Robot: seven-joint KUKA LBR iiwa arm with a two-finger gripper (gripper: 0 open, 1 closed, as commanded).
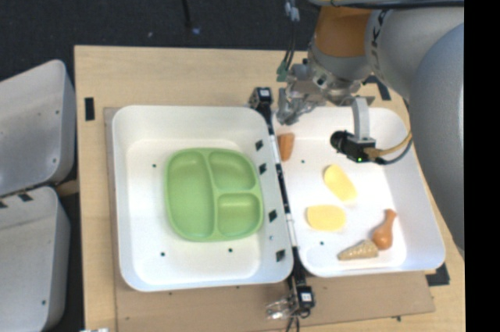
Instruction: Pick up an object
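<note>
Just below the pincer (287, 117), grip state unclear, a small orange carrot-like piece (287, 145).

You are looking at a worktop (180, 61) carrying two bins side by side. The left bin (141, 244) is holding a divided tray (212, 194) at its middle. In the right bin (414, 244), a carrot piece (287, 145) is lying against the left wall, two flat slices (339, 183) (325, 218) are sitting mid-bin, and a drumstick (383, 230) is resting just behind a cone (359, 251) near the front edge.
</note>
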